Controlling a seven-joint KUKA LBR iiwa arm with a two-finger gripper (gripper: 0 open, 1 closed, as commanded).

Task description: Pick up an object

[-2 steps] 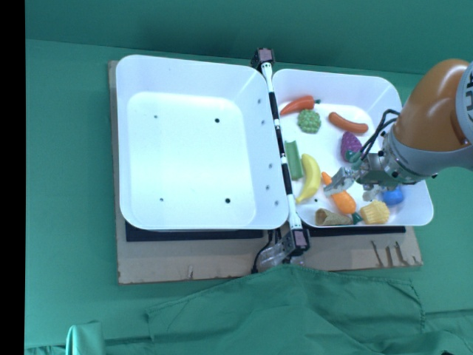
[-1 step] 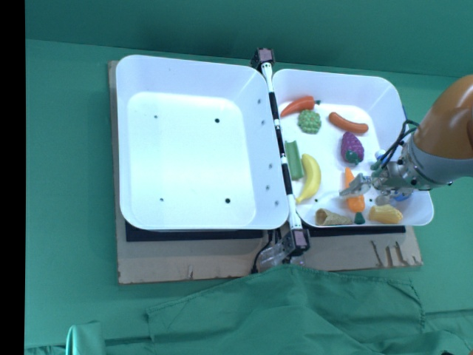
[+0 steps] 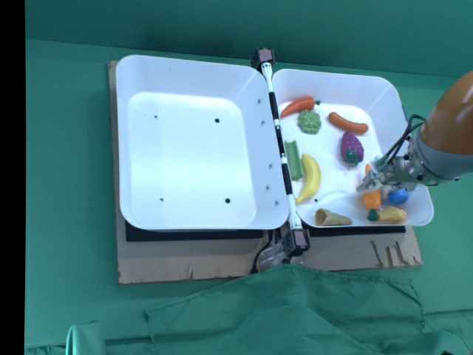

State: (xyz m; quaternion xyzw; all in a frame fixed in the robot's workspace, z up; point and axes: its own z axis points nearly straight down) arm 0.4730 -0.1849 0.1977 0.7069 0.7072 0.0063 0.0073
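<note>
Small orange toy [image 3: 372, 199] sits in the right bin [image 3: 392, 95], directly under the gripper [image 3: 369, 181], touching or nearly so; contact not clear. Can't tell the gripper's state, tip too small and blurred. Blue piece [image 3: 398, 196] just right of the orange toy, yellow-orange piece [image 3: 392, 214] below it, small dark green bit [image 3: 373, 215] beside that. Purple grapes [image 3: 352, 148] up-left of the gripper, near. Cone-shaped tan item [image 3: 332, 217] lower-left. Farther left: banana [image 3: 310, 177] with green cucumber [image 3: 293, 159] alongside it by the bin wall. Up top, well away: sausage [image 3: 347, 122], green broccoli-like lump [image 3: 310, 121], red chili [image 3: 297, 106]. Left bin [image 3: 133, 80] far left on green worktop [image 3: 66, 161]. Arm [image 3: 447, 135] enters from right.
</note>
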